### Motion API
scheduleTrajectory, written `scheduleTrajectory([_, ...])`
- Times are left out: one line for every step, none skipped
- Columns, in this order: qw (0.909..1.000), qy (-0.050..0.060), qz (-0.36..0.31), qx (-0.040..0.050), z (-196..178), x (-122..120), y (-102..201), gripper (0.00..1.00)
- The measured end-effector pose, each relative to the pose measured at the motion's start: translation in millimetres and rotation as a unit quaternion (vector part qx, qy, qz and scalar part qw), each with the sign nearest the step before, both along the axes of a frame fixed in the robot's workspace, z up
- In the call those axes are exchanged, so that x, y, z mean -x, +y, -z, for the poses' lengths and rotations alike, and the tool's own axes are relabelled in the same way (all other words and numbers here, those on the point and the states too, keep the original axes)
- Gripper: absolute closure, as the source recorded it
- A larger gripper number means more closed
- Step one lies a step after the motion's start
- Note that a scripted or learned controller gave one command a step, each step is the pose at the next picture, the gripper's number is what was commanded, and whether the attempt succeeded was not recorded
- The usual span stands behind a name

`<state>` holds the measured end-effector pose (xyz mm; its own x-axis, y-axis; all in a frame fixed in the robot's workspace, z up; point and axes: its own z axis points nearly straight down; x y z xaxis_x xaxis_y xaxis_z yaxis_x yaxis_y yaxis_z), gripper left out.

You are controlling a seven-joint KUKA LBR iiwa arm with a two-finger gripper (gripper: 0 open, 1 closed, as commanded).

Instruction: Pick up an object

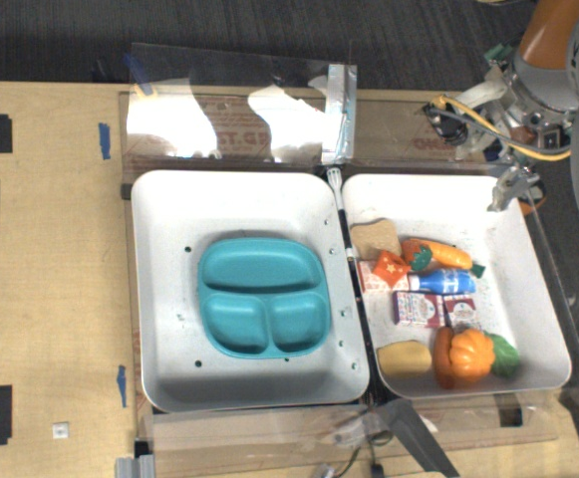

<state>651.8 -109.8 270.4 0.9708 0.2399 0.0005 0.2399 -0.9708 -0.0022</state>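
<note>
End effector (513, 185) hangs above right bin's (543, 297) far corner.

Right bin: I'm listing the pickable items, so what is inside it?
The right bin holds a bread slice, carrot, small cartons, a potato and a pumpkin. Anything beneath this cluster is covered.

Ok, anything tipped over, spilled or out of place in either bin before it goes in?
Nothing stands out. The teal tray lies flat in the left bin. The toy food, including the carrot, milk carton and pumpkin, is heaped together in the right bin, nothing spilled outside. The gripper hangs over its far right corner.
</note>
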Motion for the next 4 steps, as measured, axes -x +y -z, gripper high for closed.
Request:
scheduleTrajectory([1.0000,0.006,-0.005,-0.0004,163,25,13,0.00])
scheduleTrajectory([0.9999,-0.005,0.011,0.0011,-47,27,-21,0.00])
scheduleTrajectory([0.9999,0.006,0.009,-0.0002,127,81,-37,0.00])
scheduleTrajectory([0.9998,0.000,0.019,0.0007,83,8,-53,0.00])
